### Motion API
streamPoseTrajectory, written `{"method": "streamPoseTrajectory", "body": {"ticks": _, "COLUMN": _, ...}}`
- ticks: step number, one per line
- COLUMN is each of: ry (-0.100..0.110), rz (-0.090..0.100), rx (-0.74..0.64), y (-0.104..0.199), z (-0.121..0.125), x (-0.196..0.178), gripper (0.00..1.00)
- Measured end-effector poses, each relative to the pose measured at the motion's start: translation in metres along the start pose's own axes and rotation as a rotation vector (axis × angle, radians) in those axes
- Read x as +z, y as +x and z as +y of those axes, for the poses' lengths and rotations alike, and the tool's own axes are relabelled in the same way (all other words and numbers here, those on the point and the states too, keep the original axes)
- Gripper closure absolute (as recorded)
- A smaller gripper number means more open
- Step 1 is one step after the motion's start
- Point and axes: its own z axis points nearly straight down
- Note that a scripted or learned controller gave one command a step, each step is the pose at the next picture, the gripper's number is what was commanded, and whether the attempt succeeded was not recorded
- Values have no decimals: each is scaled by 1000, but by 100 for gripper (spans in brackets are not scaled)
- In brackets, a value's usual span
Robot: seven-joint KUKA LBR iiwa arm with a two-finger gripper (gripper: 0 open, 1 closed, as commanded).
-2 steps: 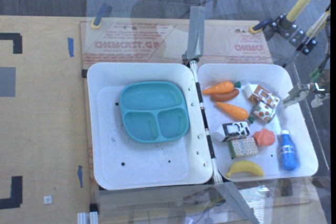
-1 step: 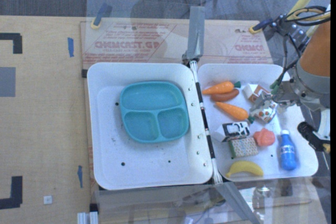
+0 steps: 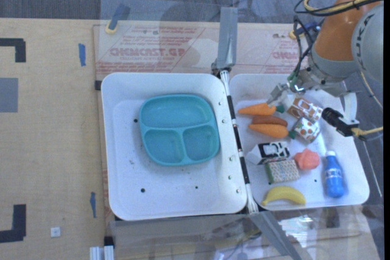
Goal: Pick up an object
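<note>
Overhead view of a desk (image 3: 49, 149) carrying two shallow white bins side by side. The left bin (image 3: 122, 192) holds a blue sectioned plate (image 3: 180, 129), lying flat near its middle. The right bin (image 3: 359, 189) holds the loose objects: two carrots (image 3: 263, 119), one above the other, near the bin's left wall; two small boxes with an orange-and-white pattern (image 3: 304, 119) just right of the carrots; a black-and-white carton (image 3: 272, 151) and a speckled box (image 3: 282, 170) below them; a pink lump (image 3: 308, 159); a blue bottle (image 3: 333, 175) toward the right wall; and a banana (image 3: 284, 195) at the near edge. The grey-and-orange arm (image 3: 341, 33) reaches in from the right. Its hand (image 3: 284, 93) sits at the far end of the right bin, just above the upper carrot and beside the patterned boxes. Whether it is wide or narrow cannot be told, and nothing shows between its tips.
</note>
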Motion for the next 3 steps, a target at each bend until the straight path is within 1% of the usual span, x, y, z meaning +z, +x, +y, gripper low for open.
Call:
{"method": "streamPoseTrajectory", "body": {"ticks": 1, "ry": -15, "rz": -2, "rx": -70, "y": -42, "z": -22, "x": 14, "gripper": 0}}
{"method": "streamPoseTrajectory", "body": {"ticks": 2, "ry": -7, "rz": -5, "rx": -70, "y": -43, "z": -24, "x": 12, "gripper": 100}}
{"method": "streamPoseTrajectory", "body": {"ticks": 3, "ry": 24, "rz": 12, "rx": -64, "y": 3, "z": 14, "x": -73, "gripper": 100}}
